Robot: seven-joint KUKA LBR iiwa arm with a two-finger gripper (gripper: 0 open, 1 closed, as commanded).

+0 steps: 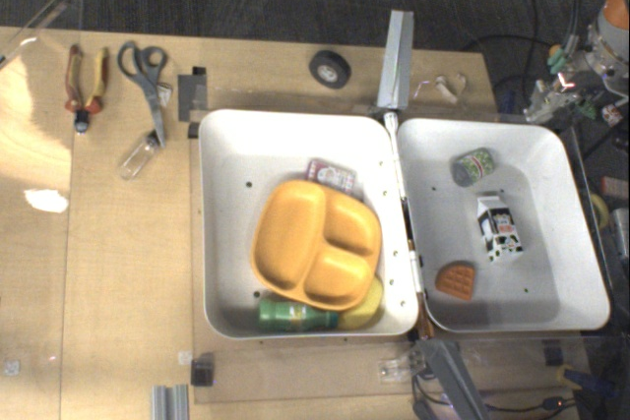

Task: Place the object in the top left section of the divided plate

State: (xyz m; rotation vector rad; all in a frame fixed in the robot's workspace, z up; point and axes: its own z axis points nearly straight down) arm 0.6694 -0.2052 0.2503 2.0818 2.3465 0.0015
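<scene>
Arm (602,44) beyond right bin (581,241), jaws unclear

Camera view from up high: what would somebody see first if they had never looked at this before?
The big yellow divided plate jumps out first, sitting tilted in the left white bin over a green bottle. Next, the right white bin holds a small can, a white packet and a brown cookie-like piece. Scissors lie on the bench's far left.
</scene>
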